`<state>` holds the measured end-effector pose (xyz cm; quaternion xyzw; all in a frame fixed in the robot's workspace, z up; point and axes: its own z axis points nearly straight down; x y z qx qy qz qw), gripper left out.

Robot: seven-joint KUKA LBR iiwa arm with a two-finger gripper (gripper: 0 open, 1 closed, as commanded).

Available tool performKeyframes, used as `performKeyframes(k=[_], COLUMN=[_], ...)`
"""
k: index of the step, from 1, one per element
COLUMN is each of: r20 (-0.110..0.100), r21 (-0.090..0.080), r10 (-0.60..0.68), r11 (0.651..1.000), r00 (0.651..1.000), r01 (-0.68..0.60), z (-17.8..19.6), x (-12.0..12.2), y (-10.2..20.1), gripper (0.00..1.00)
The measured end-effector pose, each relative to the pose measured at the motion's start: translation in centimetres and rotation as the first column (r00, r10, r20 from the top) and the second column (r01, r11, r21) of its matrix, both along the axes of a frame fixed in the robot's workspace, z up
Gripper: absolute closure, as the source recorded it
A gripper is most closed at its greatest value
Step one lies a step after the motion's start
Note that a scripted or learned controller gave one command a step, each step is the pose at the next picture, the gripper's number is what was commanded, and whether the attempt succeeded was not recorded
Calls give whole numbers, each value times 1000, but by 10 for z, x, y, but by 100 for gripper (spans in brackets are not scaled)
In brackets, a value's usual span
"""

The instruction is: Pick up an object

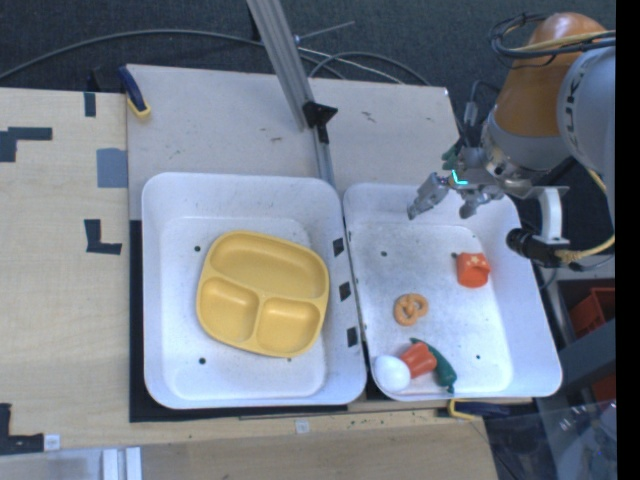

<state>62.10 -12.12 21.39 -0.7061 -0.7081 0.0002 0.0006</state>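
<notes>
Your gripper hangs spread open and holding nothing over the right bin's far edge. The orange block lies nearest, just below it; centre over it, then descend straight.

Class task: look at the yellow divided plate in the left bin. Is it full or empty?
Empty. The yellow plate lies flat in the left bin, and all three of its compartments show only bare yellow surface.

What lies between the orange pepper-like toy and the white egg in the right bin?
In the camera view, the pretzel-shaped toy lies between the orange pepper-like toy and the white egg, on the right bin.
</notes>
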Motion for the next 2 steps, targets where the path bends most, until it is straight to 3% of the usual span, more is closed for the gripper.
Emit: performKeyframes(k=[1, 2], r20=[-7, -1], r21=[0, -3], r10=[-1, -1], r11=[1000, 1000], r00=[1000, 1000], r01=[1, 1], z=[-64, -127], x=[-5, -8], y=[3, 2], gripper=[0, 0])
